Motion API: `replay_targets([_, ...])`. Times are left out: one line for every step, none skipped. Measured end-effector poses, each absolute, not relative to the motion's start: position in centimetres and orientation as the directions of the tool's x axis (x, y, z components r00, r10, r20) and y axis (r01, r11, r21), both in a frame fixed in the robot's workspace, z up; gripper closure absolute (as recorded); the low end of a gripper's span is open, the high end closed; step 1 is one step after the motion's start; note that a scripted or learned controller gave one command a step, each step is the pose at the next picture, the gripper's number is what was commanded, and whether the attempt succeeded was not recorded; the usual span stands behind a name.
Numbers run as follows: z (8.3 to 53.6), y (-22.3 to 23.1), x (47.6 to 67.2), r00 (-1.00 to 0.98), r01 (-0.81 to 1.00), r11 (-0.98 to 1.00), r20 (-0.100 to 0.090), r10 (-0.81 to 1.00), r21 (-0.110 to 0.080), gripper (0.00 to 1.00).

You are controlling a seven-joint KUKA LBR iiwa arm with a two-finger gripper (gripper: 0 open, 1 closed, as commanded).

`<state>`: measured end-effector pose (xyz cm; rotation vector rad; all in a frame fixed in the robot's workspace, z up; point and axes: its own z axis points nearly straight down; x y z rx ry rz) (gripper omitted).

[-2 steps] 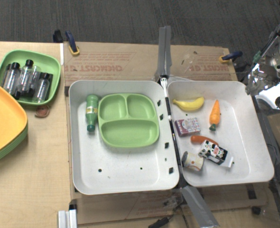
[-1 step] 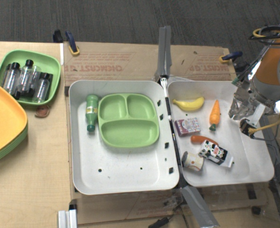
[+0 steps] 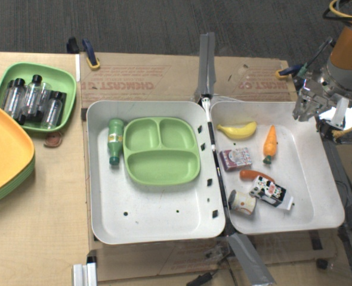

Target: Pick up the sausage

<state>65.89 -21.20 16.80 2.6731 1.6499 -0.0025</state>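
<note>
The sausage (image 3: 255,174) is a short red-orange link lying in the right bin (image 3: 319,177), near its middle, with a black-and-white tube (image 3: 271,192) touching its lower right end. My gripper (image 3: 305,109) hangs over the bin's far right corner, well up and to the right of the sausage. It is open with nothing between its fingers.
The right bin also holds a banana (image 3: 237,129), a carrot (image 3: 270,142), a pink box (image 3: 235,158) and a small can (image 3: 243,203). The left bin (image 3: 152,219) holds a green divided plate (image 3: 161,150) and a green bottle (image 3: 115,140). Orange plates (image 3: 6,157) and a green tray of bottles (image 3: 35,96) sit at left.
</note>
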Motion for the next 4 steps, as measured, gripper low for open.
replay_targets([9.1,-19.5,65.8,0.742,0.670,-0.742,-0.003,0.670,-0.003,1.00])
replay_targets([10.8,-20.1,64.5,0.464,0.886,-0.464,-0.001,0.886,-0.002,1.00])
replay_targets([9.7,-21.4,64.7,0.297,0.955,-0.297,-0.001,0.955,-0.001,1.00])
replay_targets([17.1,-19.7,61.2,0.521,0.853,-0.521,-0.001,0.853,-0.002,1.00])
